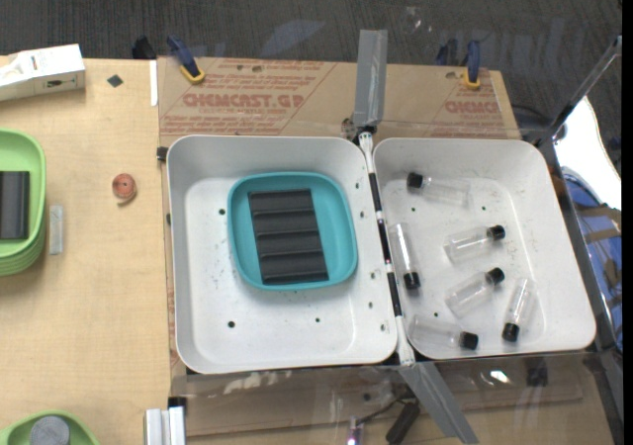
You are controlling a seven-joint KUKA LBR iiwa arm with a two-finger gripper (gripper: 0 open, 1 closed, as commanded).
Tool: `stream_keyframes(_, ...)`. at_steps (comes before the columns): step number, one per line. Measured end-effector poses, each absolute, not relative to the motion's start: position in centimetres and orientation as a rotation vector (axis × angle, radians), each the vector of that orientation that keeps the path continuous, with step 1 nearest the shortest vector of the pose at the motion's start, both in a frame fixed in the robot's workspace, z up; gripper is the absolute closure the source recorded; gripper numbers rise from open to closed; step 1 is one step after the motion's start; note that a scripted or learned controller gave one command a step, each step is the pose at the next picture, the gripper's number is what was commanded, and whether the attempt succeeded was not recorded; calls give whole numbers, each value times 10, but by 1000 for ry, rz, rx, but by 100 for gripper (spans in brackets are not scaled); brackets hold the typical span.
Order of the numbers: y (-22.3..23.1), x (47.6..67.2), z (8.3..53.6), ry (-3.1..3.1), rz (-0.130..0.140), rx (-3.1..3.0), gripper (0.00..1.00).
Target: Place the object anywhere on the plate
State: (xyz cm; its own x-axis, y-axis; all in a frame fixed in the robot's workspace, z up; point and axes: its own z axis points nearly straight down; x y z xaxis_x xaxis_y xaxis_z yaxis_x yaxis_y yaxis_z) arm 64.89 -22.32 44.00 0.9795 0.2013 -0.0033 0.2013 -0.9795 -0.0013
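Your vials [473,243] — clear tubes with black caps — lie scattered right of the teal plate [341,235], which carries a dark ridged insert [287,233].

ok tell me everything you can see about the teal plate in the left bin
The plate is a teal, rounded-square dish with a raised rim, plastic by the look of it. It lies flat on the floor of the left bin, roughly centred and a little toward the far side, clear of the bin walls. On it sits a dark ribbed insert of about five parallel ridges, covering most of its middle. No vial lies on it; the vials are all in the right bin.
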Motion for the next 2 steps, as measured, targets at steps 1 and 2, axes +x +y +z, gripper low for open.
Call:
stream_keyframes(1, -223, 654, 440, -319, 6, -3124, 0)
stream_keyframes(2, -223, 654, 440, -318, 6, -3124, 0)
